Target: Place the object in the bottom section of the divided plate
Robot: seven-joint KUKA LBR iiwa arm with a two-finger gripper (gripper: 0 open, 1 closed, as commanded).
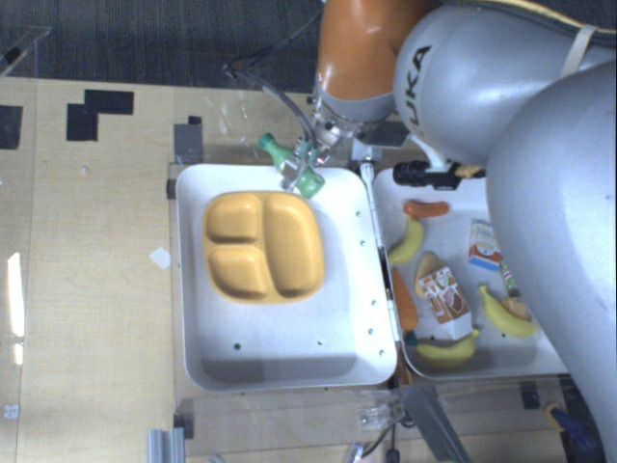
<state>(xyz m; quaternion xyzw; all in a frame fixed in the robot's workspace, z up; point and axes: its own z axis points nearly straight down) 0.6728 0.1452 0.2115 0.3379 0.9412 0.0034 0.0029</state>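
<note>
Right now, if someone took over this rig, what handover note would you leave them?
End effector: over the left bin's far edge, with a green bottle at its tip; grip not confirmable.
Divided plate: yellow, in the left bin, all sections bare.
Right bin: bananas, carton, other toy food.
Done: bottle apparently brought over the left bin.
Left: set it in the plate's bottom section and release.

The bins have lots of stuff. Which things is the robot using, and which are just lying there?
Using:
gripper
green bottle
yellow plate

Lying about, in the right bin:
bananas
carrot
sausage
carton
small box
</note>
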